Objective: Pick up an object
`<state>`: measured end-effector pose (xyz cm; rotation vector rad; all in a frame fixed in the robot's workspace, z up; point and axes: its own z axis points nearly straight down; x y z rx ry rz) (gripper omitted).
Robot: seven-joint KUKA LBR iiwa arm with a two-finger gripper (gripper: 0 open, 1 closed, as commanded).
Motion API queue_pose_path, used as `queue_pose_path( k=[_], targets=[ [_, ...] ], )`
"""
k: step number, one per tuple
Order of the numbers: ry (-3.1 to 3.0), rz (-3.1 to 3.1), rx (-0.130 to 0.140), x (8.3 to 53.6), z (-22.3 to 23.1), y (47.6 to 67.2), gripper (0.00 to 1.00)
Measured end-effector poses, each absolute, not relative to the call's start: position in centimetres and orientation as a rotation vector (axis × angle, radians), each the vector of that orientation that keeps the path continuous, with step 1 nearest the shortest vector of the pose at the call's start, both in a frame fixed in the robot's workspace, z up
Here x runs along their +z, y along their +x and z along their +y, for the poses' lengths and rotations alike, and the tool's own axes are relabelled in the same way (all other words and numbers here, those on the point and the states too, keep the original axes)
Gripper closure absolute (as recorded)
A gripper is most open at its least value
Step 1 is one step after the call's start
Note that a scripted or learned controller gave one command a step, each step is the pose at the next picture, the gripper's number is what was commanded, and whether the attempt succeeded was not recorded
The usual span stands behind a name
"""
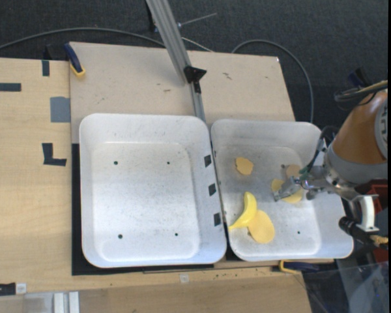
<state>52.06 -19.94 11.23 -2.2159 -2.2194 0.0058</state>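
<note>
Nearest, in right bin (313, 240): smooth yellow curved piece (246, 212) touching flat rounded disc (261, 227). Beyond: small yellow lump (244, 166). Metal claw (288, 189) low against another yellow piece (292, 195); grip unclear, cannot tell. Left bin (98, 175): speckled white plastic on wooden table (19, 129).

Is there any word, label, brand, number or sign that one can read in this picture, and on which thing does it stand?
There is no text that can be read.
The two white bins, the yellow pieces and the wooden bench bear no legible writing.
The dark tape marks on the bench are plain shapes, not letters.
</note>
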Motion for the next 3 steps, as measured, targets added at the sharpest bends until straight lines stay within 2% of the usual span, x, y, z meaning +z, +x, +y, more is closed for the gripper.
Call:
queue_pose_path(
  k=[1,2,3],
  targets=[
    [-2.219,-2.224,0.003,8.8,-19.9,52.1,0.0],
    [-2.218,-2.224,0.002,9.9,-19.8,52.1,1.0],
    [-2.224,-2.225,-0.001,15.5,-20.9,51.9,1.0]
  ],
)
